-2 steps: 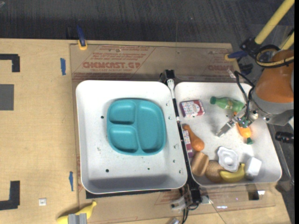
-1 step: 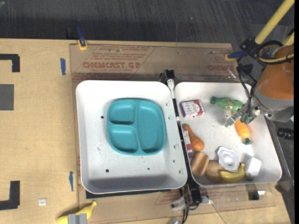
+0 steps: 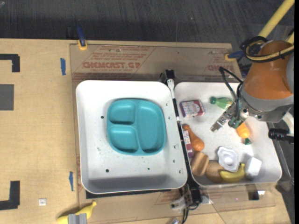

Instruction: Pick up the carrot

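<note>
Seen from above at a slant, two shallow white bins sit side by side on a cardboard-covered bench. The left bin point(image 3: 88, 139) holds a teal three-compartment plate point(image 3: 137, 126). The right bin point(image 3: 273, 160) holds the clutter and the grey arm's gripper point(image 3: 227, 119), which hangs over the bin's upper middle, reaching in from the right; whether it is open or closed cannot be told, and nothing is visibly held. The carrot point(image 3: 193, 138), the thing to be picked up, lies against the right bin's left wall, below and to the left of the gripper and apart from it, its long axis running from upper left down to a fat lower-right end. Along the near edge sit a bread roll point(image 3: 200, 164), a potato point(image 3: 214, 171), a banana point(image 3: 232, 174) and a small white cup point(image 3: 227, 157). A maroon packet point(image 3: 191, 108) and a green item point(image 3: 220, 101) lie higher up, and a small orange piece point(image 3: 243, 131) sits just beside the gripper.
</note>
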